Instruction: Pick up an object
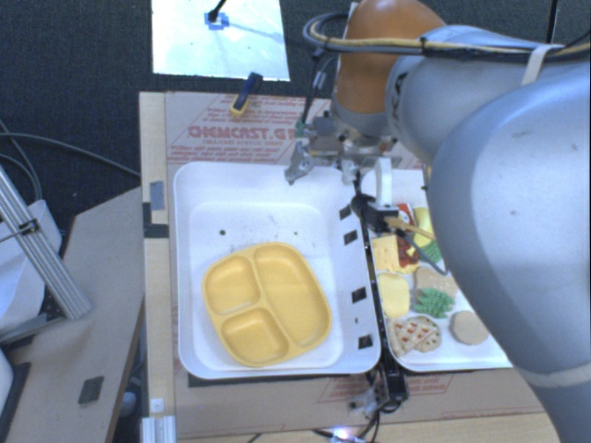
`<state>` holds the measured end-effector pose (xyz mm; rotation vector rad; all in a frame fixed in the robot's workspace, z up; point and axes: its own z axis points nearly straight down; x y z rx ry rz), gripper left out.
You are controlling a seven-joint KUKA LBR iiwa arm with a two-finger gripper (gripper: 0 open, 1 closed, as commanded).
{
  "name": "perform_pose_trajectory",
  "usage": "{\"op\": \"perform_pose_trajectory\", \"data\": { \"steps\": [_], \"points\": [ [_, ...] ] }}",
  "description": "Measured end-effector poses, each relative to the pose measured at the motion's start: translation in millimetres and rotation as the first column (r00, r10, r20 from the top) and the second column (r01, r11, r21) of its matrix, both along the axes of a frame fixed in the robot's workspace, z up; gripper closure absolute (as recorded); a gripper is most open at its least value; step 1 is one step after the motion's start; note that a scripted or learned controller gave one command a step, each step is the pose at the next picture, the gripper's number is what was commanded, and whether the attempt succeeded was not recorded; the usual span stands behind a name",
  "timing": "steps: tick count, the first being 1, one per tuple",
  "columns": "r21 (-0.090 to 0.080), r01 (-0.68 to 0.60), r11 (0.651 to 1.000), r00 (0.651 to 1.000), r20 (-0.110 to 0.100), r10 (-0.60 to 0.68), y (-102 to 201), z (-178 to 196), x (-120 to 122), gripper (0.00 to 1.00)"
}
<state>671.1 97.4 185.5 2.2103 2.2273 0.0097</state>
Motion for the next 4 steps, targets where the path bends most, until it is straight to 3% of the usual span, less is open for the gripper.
{"op": "perform_pose_trajectory", "data": {
  "steps": [1,2,3,4],
  "points": [
    [-0.002,0.009,1.000,1.000,-0.015,-0.009,-17,-2,-127,0.00],
    [0.000,0.001,1.000,1.000,-0.002,-0.001,22,22,-97,0.00],
    [0.003,-0.004,1.000,1.000,0.003,0.004,112,26,-21,0.00],
    [0.005,0.000,1.000,1.000,0.008,-0.001,93,210,-89,0.00]
  ]
}}
